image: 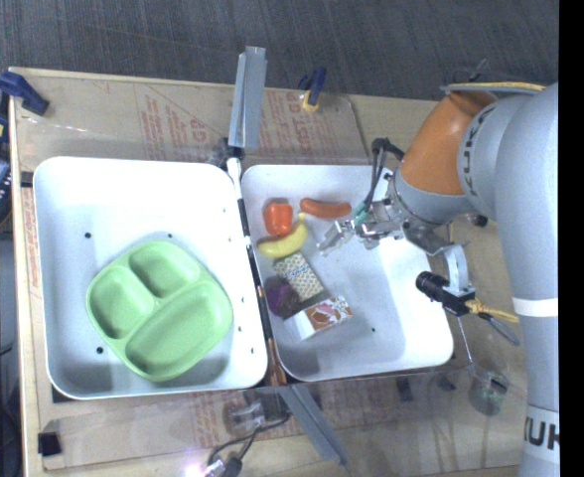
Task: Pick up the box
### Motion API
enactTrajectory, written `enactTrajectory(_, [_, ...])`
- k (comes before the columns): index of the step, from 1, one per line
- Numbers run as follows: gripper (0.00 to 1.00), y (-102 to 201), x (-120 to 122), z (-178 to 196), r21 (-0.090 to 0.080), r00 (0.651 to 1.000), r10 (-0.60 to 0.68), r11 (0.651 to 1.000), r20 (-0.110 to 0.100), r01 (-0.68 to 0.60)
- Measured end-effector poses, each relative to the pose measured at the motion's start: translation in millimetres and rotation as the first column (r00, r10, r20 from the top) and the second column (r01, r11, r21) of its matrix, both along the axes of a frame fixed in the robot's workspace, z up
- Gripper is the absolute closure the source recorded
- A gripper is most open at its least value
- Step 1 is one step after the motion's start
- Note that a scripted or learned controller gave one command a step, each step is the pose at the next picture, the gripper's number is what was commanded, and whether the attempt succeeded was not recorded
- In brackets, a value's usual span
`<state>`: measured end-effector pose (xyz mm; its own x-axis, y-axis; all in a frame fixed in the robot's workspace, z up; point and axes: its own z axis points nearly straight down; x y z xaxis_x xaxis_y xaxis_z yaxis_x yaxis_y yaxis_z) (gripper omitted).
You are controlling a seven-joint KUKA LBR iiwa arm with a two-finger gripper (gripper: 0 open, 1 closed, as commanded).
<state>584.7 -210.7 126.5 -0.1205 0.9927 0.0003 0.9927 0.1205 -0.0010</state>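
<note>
Gripper point(340, 233) sits low in the right bin point(411, 341), fingers pointing left; whether they are spread or pressed together cannot be made out, too small and blurred. Nothing is visible between them. Tip is just beside the sausage point(326, 208) and near the banana point(283, 240), contact unclear.

The box point(301, 276) lies flat in the right bin's left half, below the banana, tilted diagonal, small rectangular carton with a fine speckled or checked print; no text legible. It is apart from the gripper. Its lower left edge is touching or overlapping a dark purple lumpy item point(281, 295). Just below that, a flat packet point(326, 315) with red-brown and white print, writing unreadable.

Above the box: yellow curved banana, glossy plastic look, with an orange-red pepper-like piece point(278, 216) just above it, against the bin's left wall. Sausage is reddish-orange, oblong, smooth.

Left bin point(64, 197) holds a pale green divided plate point(160, 310), three compartments, rounded, matte plastic.

Both bins are white, shallow, round-cornered, on a plywood-coloured bench point(133, 117). Arm point(515, 167) is grey with an orange band, with partial letters "KU" at its lower right.
</note>
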Motion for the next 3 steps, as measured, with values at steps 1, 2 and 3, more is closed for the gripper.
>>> enactTrajectory(1, [0.0, 11.2, 66.0, -16.9, 0.0, 0.965, 0.261, 0.965, 0.003, -0.261])
enactTrajectory(2, [0.0, 1.8, 58.0, -23.5, 0.0, 0.895, 0.447, 0.895, 0.002, -0.447])
enactTrajectory(3, [0.0, 0.3, 76.3, -27.2, -0.008, 0.888, 0.461, 0.888, 0.011, -0.46])
